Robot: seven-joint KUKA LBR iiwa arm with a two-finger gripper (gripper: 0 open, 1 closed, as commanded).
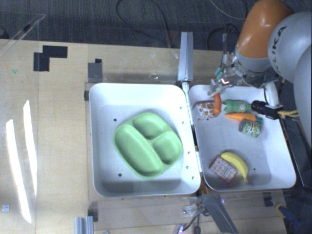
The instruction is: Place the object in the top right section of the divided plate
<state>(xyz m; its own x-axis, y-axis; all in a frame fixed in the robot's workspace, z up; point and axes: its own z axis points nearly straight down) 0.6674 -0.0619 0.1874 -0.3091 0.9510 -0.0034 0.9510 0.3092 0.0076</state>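
Plate (147,144), green and divided into three wells, lies in the left bin (100,130), its long well running from upper left to lower right and its two smaller wells on the upper right side; the top right well is bare. Which object is meant the task does not say, but the nearest candidate to the gripper (218,82) is the small orange carrot-like piece (217,103) in the right bin (285,172), standing roughly upright in the view with its long axis running top to bottom, touching or just beside a red and white packet (205,110). It lies just below the gripper tip, toward the near side of the bin. Whether the fingers are spread or closed cannot be told at this angle. Beyond it lie a green piece (238,105), another carrot (240,116) lying crosswise, a small can (250,127), and, well apart, a banana (236,164) beside a patterned box (223,169). The plate's target well sits well to the left of all these, across the wall between the bins.
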